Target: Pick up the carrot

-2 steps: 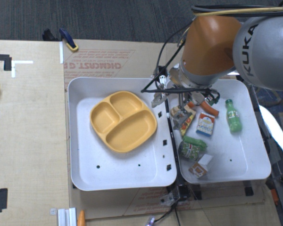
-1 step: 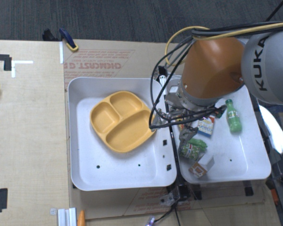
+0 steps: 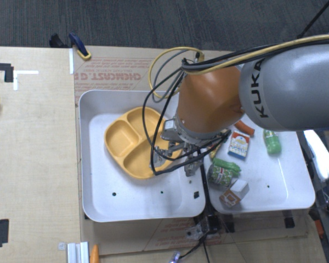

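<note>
While my grey arm (image 3: 285,86) hides most of the orange carrot (image 3: 244,127), I cannot tell my pincer's (image 3: 178,152) state above the yellow divided plastic plate (image 3: 129,141).

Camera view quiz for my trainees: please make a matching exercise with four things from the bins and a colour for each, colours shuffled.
Things:
1. divided plate
2. carrot
3. small bottle
4. can

Colours:
A. orange
B. green with a dark label
C. yellow
D. plain light green

Pairs: 1-C, 2-A, 3-D, 4-B

The plate lies in the left bin; the other three lie in the right bin.
</note>
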Controlling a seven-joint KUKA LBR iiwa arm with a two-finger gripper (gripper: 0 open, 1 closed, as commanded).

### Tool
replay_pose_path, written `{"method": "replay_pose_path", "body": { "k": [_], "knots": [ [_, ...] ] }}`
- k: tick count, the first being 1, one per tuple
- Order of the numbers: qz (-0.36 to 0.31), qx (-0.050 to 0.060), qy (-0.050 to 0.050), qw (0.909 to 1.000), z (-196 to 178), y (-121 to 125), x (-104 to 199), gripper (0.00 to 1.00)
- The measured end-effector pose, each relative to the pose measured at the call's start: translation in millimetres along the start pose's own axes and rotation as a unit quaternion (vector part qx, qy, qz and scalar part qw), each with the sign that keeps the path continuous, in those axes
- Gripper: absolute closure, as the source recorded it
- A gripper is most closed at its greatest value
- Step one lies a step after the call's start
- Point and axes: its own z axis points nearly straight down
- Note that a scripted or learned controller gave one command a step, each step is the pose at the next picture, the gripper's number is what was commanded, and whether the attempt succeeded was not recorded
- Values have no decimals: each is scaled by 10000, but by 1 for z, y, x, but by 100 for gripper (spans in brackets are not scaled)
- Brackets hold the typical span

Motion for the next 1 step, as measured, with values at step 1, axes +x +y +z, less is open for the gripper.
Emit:
{"method": "replay_pose_path", "body": {
  "k": [1],
  "knots": [
    [10,26,-26,10000,-10,-2,-2,100]
  ]
}}
